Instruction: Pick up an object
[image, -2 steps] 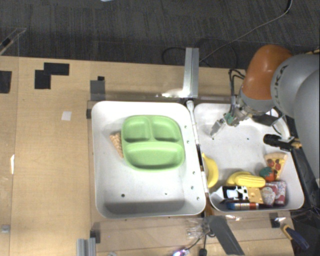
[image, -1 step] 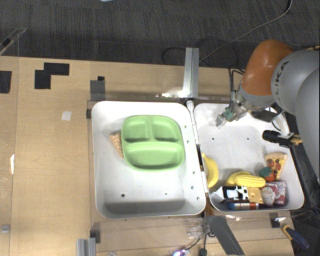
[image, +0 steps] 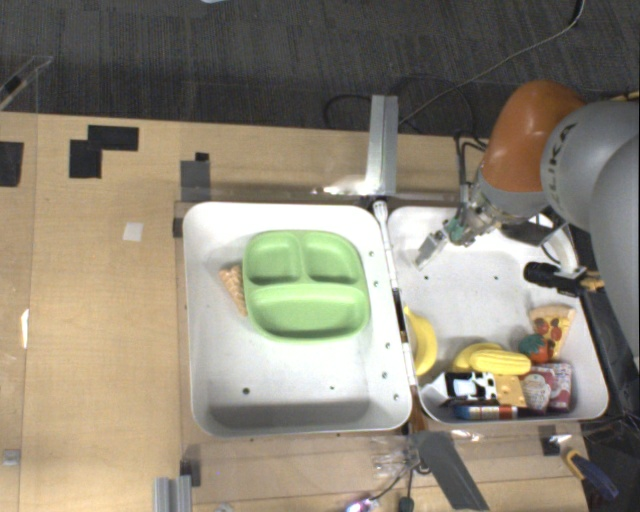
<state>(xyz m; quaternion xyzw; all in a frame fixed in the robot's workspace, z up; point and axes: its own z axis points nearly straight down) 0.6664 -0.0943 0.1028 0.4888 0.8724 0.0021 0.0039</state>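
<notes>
The grey arm (image: 590, 150) with its orange band (image: 525, 125) comes in from the upper right of the frame, and its claw (image: 437, 243) hangs over the bare upper-left part of the right bin (image: 480, 290), near the divider between the two bins. The claw's thin fingers point down and to the left; they look slightly parted with nothing between them, so the claw is released and grasps no object. The things that could be picked up lie well apart from it, crowded along the lower edge and lower right corner of that right bin: a yellow banana (image: 423, 342) against the bin's left wall, a second yellow toy piece (image: 492, 359) just right of it, a small black-and-white cow-patterned item (image: 473, 385) below that, a slice of toy pizza (image: 551, 327) at the right wall, and a reddish packet (image: 547, 388) in the corner. The left bin (image: 290, 390), in the middle of the frame, carries a green divided plate (image: 304, 283) in its upper half, with a tan waffle-like piece (image: 233, 288) partly tucked under the plate's left edge. Both bins sit on the pale wooden desk (image: 90, 330), which bears black square marks (image: 100, 148) at the upper left.
</notes>
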